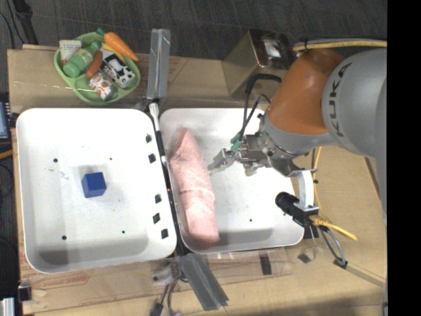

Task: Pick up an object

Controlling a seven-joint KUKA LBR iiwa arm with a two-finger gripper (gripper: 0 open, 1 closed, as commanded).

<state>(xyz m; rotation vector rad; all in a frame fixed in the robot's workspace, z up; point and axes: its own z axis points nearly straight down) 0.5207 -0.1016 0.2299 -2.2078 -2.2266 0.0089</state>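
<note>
A pink rolled cloth [195,188] lies lengthwise along the left side of the right bin [263,232]. A small blue cube [94,184] rests on the floor of the left bin [39,150]. My gripper [223,160] hangs over the middle of the right bin, just right of the cloth's upper half, pointing left toward it. Its fingers look slightly spread with nothing between them. The grey arm with its orange band [302,97] comes in from the right and covers the bin's right rim.
A green bowl [99,64] of toy food stands on the bench beyond the left bin. A metal divider with black clips [158,170] runs between the bins. A brown box [253,58] sits behind the right bin. Cables trail at the right.
</note>
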